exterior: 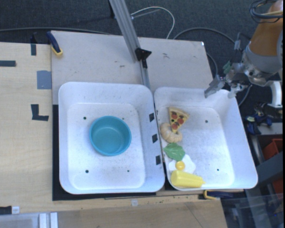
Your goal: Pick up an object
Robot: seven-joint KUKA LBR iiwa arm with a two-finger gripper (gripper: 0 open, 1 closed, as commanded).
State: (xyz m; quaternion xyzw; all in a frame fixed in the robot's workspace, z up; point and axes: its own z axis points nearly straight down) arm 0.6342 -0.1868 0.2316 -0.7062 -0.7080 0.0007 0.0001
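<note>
Gripper (222, 85): at the upper right corner of the right bin (228, 141), above its rim; two grey fingers (212, 89) splayed apart, nothing between them. Released, carrying nothing.

Arm (266, 37): grey with orange band, entering from the right, well above the toys.

Candidate objects, all in the right bin, lined along its left wall: pizza slice (177, 116); beige pastry (171, 133) touching the slice's lower end; green leaf (174, 151) just below; fried egg (182, 166); yellow wedge (185, 179) at the bin's near edge, touching the egg.

Risks, as judged: the pieces lie crowded in a row and hard against the bin wall, so a descending finger may land on the wall or on a neighbour and push pieces aside rather than close on one. The leaf, egg and slice look flat and may slip out of a pinch. The gripper is well apart from all of them.

Other items: left bin (71, 127) holding a blue bowl (110, 135), upright; a grey metal pole (128, 27) slanting over the bench (95, 56) to the seam between bins; black clips on the shared rim; cables behind.
</note>
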